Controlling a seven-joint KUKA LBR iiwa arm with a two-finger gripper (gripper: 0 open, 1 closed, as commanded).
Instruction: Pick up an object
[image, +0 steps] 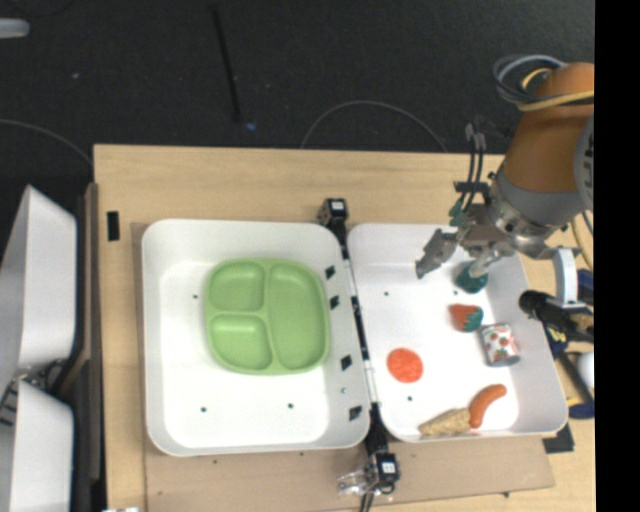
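I hang over the far end of the right bin (372, 300), my grey wrist and orange band coming in from the right edge of the bench (220, 175). My gripper (458, 262) has its two fingers spread wide apart — one finger (433, 254) points toward the bin's bare middle, the other sits just above a small teal object (471, 280) that lies on the bin floor, and nothing is between them. Nearer the camera from the teal piece, a red and green strawberry-like toy (466, 317) rests on the white floor, and just beside it to the right is a small box with a printed pattern (500, 344). A flat orange-red disc (405, 365) lies apart from these, closer to the divider between the bins. Along the near wall an orange sausage-shaped piece (488, 403) touches or nearly touches a pale tan wedge (444, 424) — I cannot tell which. The left bin (165, 400) holds a light green plate (268, 316) with three compartments, lying flat near its centre, well apart from me.
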